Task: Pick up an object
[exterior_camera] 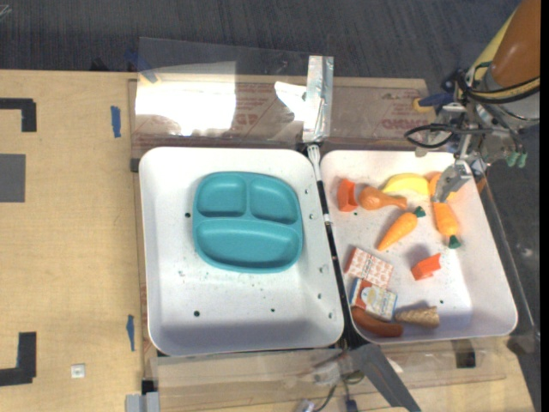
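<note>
Lying loose in the right bin (506, 312), the carrot (445, 217) is sitting just beside the gripper (449, 181), which is hovering over it; its grip state cannot be told. Nothing is lifted yet; grasping remains.

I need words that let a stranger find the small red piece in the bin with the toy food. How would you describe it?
Look at the right white bin, the one holding the toy food, not the one with the teal divided plate. In its lower right part lies a small red-orange block, below the two carrots. It is the only short, chunky red piece lying alone, touching nothing beside it.
</note>
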`<state>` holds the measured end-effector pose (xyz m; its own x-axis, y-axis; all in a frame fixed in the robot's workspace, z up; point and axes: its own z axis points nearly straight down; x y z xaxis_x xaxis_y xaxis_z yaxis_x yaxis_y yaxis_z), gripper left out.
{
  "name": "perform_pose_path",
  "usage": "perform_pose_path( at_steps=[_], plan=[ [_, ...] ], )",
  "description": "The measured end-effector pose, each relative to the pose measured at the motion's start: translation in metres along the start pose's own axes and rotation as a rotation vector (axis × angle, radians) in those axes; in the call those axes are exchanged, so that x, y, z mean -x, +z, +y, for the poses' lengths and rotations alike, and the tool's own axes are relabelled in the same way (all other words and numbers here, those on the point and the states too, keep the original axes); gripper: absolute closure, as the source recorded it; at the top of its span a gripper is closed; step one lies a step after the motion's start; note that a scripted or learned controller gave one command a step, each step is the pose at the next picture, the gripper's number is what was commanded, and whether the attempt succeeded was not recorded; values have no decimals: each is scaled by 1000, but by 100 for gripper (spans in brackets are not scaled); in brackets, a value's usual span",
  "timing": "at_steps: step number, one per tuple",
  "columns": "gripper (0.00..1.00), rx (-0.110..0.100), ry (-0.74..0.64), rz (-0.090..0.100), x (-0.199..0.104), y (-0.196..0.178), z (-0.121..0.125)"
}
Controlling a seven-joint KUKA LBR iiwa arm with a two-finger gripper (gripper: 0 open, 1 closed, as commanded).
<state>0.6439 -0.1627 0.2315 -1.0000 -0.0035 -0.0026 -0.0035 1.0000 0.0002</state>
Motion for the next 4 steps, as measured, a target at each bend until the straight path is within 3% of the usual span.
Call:
perform_pose_path(
  at_steps=[1, 3, 4],
  plan=[
    [0, 0, 50, -5, -13, 132, 68],
    [0, -1, 113, -11, -82, 142, 27],
    [100, -3, 109, -21, -78, 131, 28]
  ],
)
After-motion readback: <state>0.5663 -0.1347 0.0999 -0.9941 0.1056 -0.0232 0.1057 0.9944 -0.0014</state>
